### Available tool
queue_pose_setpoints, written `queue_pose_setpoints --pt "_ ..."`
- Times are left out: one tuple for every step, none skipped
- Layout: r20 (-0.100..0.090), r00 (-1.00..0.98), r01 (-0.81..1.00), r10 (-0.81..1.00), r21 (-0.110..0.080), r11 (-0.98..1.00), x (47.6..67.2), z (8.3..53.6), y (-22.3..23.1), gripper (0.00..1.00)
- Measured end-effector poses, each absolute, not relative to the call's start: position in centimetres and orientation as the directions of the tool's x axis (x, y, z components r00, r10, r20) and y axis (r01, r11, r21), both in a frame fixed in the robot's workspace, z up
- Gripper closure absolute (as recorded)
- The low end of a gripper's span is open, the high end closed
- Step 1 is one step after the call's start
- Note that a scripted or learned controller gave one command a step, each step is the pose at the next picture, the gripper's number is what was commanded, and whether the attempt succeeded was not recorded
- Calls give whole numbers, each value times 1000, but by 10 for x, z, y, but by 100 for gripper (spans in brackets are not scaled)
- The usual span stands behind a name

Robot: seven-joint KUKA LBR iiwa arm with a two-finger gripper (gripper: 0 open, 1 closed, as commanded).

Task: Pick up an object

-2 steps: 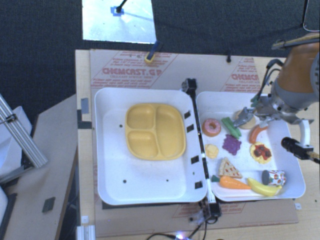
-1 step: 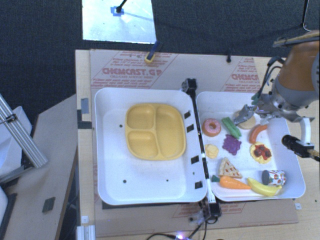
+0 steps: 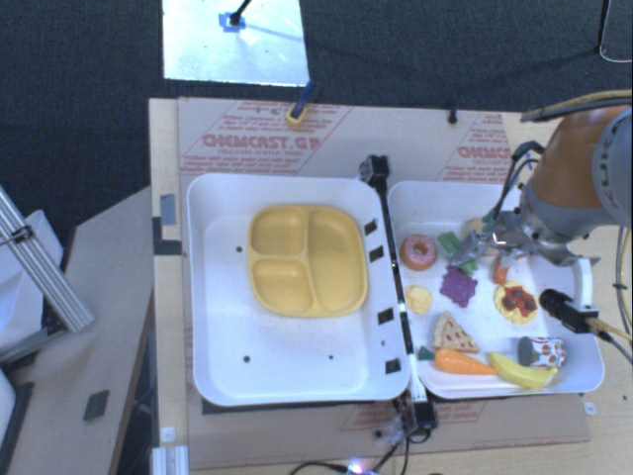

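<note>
From the overhead camera, the grey two-finger gripper (image 3: 478, 249) sits low in the right white plastic bin (image 3: 591, 364), its tip at a small green toy piece (image 3: 453, 242); whether it is open or clamped cannot be told. Just below it lies the purple plastic grape bunch (image 3: 458, 286), beside it the pink-iced toy doughnut (image 3: 417, 252). This looks like the reaching step; next it must grip firmly and lift straight up.
</note>
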State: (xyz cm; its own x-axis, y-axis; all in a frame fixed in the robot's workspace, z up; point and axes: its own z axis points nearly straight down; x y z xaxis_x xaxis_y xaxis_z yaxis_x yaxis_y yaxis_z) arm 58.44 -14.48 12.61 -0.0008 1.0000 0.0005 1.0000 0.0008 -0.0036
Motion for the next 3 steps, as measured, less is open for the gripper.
queue_pose_setpoints --pt "1 -1 1000 1000 -2 1 584 82 -144 0" --pt "-1 -2 1000 1000 4 2 586 96 -145 100" --pt "-2 0 1000 1000 7 0 585 151 -155 100"
